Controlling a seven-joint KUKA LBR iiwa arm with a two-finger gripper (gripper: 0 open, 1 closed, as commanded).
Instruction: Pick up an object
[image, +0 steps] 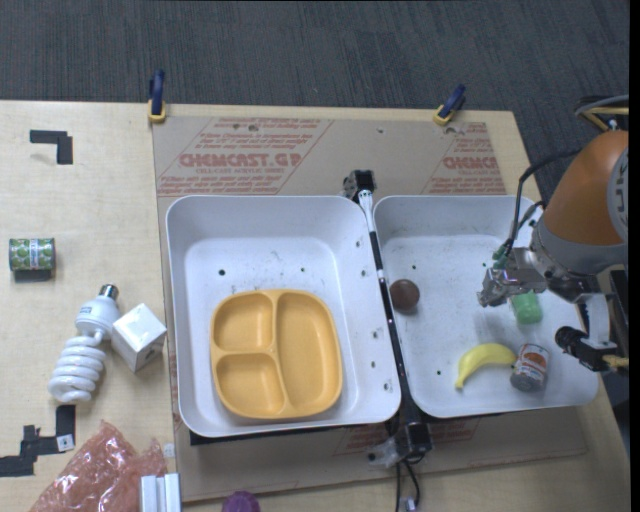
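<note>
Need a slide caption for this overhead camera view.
Gripper beside a green object in the right bin, near banana and can.

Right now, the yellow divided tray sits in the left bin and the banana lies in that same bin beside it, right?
Not quite. The yellow divided tray does sit in the left bin, but the banana lies in the right bin, near a small can. The camera view shows it there, apart from the tray.

the gripper (503, 283) is blurred — its finger state cannot be told. the green object (527, 306) is partly covered by it; the purple object (240, 501) is cut off by the bottom edge.
</note>
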